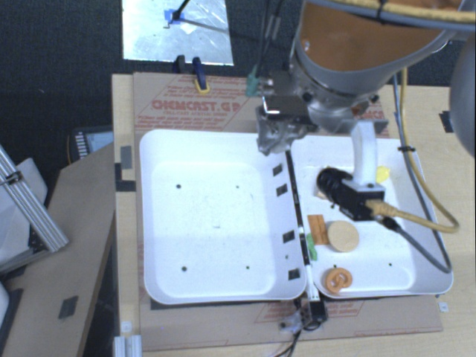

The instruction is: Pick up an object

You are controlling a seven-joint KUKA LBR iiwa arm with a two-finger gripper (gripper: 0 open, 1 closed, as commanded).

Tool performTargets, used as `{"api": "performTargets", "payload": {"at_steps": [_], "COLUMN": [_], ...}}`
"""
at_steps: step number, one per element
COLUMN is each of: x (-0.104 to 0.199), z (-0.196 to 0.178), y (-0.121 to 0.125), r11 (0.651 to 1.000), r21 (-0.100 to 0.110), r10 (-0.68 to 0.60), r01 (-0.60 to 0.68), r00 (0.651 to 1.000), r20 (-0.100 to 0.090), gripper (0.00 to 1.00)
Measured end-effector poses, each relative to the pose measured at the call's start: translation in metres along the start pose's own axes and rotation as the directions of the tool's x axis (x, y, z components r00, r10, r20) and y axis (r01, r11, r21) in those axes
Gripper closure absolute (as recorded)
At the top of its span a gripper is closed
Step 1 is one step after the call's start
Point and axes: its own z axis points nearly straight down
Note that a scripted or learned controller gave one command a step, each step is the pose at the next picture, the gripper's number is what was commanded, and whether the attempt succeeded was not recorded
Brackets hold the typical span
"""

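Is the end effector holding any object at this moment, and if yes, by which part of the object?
It cannot be told. The end effector hangs over the far end of the divider between the bins, above the right bin; no object shows in it.

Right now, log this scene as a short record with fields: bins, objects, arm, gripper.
left bin: shallow, white, bare floor with a few dark dots
right bin: shallow, white, holds the objects
objects: round tan disc; orange block touching the disc's left side; orange spiral piece near the front wall; yellow piece partly hidden behind the arm
arm: reaches in over the right bin
gripper: above the divider at the bins' far end; finger state cannot be told
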Motion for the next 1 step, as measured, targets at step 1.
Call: {"api": "performTargets", "payload": {"at_steps": [1], "x": [-0.0030], "z": [-0.0099], "y": [0.0007], "r11": [1.000], "r21": [0.001], "r10": [0.003], "r01": [-0.003], "r00": [1.000], "r20": [0.001], "gripper": [1.00]}}
